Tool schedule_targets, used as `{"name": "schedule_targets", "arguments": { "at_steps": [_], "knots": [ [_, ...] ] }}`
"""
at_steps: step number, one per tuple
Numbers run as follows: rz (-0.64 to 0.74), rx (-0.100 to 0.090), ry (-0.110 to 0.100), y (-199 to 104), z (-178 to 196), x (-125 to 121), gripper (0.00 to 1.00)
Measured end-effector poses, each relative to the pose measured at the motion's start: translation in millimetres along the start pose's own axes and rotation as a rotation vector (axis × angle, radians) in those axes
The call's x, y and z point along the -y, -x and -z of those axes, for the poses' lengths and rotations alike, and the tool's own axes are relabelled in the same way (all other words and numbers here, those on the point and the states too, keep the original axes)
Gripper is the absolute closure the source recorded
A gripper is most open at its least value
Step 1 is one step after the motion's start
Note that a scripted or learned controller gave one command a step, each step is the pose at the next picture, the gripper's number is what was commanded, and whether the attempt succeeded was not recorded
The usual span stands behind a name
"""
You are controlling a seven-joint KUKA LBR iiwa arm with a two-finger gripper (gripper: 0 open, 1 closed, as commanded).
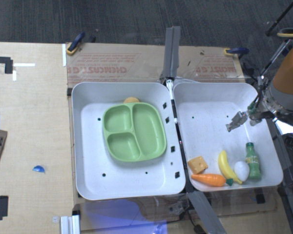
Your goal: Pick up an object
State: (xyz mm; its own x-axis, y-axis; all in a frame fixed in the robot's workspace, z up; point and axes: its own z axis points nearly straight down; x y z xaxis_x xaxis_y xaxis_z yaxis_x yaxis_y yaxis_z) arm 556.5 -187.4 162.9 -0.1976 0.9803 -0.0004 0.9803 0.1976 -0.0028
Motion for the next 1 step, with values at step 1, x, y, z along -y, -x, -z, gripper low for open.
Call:
{"name": "schedule_targets", "arguments": {
  "at_steps": [1],
  "knots": [
    [0.040,-0.001,0.000,-30.6,-73.7,23.9,0.00]
  ]
}}
